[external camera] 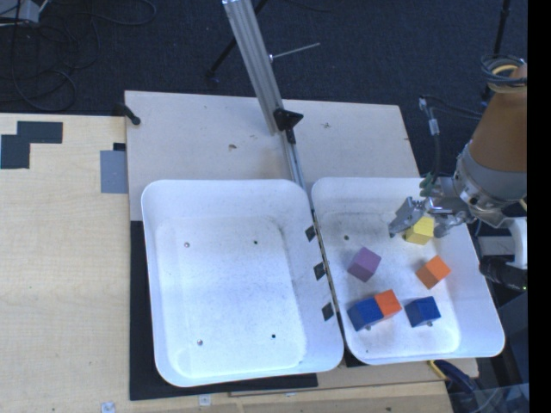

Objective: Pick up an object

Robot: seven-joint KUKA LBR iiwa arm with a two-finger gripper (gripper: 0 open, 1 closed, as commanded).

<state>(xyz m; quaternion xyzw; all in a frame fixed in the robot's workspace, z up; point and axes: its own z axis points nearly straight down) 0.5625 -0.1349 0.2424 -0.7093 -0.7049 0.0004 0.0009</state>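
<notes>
At right of frame the gripper (422, 220) is pinching a yellow block (421, 230) over the right bin (482, 338); cables are trailing across dark carpet (103, 33) at upper left.

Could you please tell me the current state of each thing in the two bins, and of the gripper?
gripper: low over the right bin, right at the yellow block; grasp not discernible.
yellow block: at the gripper's tip.
purple block: lying loose.
orange block: lying loose.
blue-and-orange block: lying loose, near the front.
blue block: lying loose, near the front.
right bin: holds all five blocks.
left bin: sits alongside, to the left.
</notes>
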